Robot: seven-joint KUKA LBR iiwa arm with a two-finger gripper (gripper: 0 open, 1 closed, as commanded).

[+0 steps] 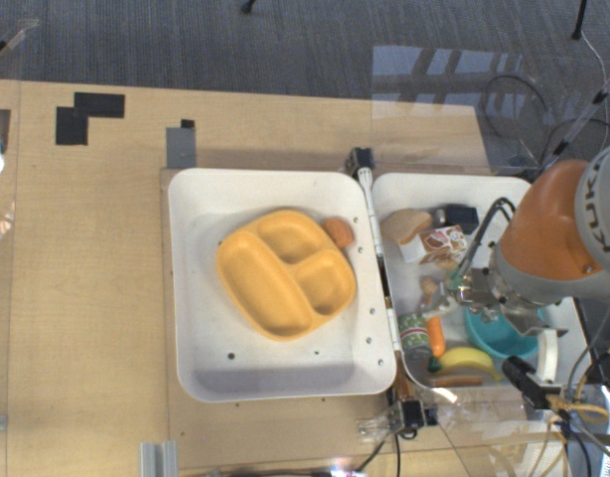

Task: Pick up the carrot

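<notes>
Clutter in the right white bin (504, 182) crowds the small orange carrot (436, 336), just below the metal two-finger gripper (452, 291); jaw state I cannot tell.

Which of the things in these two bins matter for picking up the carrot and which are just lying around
For the job:
carrot
gripper
right bin, where the carrot lies

Just lying about:
yellow divided plate
orange ball by the plate
banana
blue bowl
snack packet
left bin
</notes>
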